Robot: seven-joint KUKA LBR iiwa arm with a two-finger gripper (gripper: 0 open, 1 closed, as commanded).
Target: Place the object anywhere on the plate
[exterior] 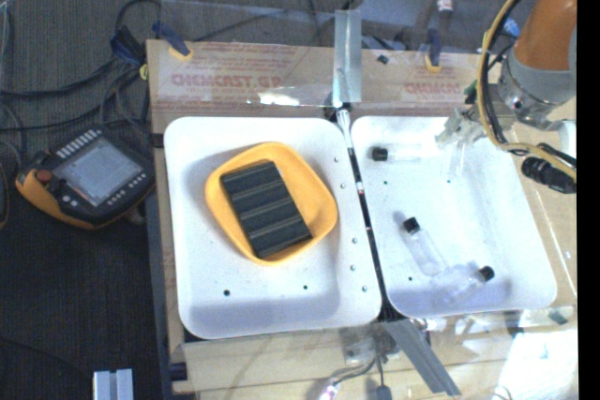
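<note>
A yellow plate (322, 195) lies in the left bin (187, 229), turned at a slant. A black ribbed rectangular block (265, 208) rests flat on it and covers most of its middle. The arm reaches in at the upper right, and its gripper (456, 138) hangs over the far right part of the right bin (525, 220), well away from the plate and the block. Nothing is visible in the gripper.
Three clear bottles with black caps lie in the right bin: one at the far left (398, 152), one in the middle (422, 244), one at the near edge (464, 278). A teach pendant (89, 175) sits left of the bench. Cables (548, 169) hang by the arm.
</note>
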